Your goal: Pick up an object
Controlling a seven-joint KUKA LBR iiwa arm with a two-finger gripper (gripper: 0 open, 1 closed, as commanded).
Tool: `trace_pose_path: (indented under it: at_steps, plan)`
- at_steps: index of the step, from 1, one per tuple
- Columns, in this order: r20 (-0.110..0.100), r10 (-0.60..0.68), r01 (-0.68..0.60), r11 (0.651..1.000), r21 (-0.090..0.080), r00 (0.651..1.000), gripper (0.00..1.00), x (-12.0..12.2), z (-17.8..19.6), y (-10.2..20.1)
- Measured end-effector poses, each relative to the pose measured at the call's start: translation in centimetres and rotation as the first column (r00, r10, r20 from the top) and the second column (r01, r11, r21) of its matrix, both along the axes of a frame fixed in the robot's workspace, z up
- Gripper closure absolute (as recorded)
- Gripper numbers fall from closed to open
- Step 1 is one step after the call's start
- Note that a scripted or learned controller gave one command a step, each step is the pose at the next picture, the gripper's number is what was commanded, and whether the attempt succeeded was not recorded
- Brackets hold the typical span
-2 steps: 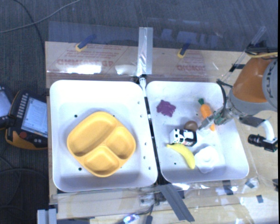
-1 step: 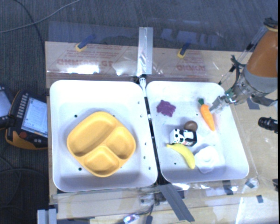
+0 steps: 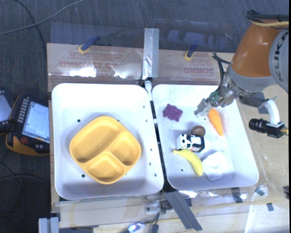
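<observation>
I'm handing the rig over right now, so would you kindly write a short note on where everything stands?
Gripper: low over the right bin, beside the top of the carrot; nothing seen between its fingers.
Right bin also holds the purple grapes, a brown ball, a black-and-white cow toy, a banana and a white object.
Left bin: yellow divided tray.
Done: nothing lifted yet.
Left: grasp and lift one object; the carrot looks nearest.
</observation>
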State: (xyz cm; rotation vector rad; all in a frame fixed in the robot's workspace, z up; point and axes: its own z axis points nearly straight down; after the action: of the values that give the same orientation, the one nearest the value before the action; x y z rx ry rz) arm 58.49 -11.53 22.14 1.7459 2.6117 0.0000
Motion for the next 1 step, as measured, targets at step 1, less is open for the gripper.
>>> trace_pose_path:
  at_steps: [1]
  plan:
    - [0.001, 0.451, -0.451, 0.892, -0.003, 0.892, 1.0, 4.47, -0.28, -8.11]
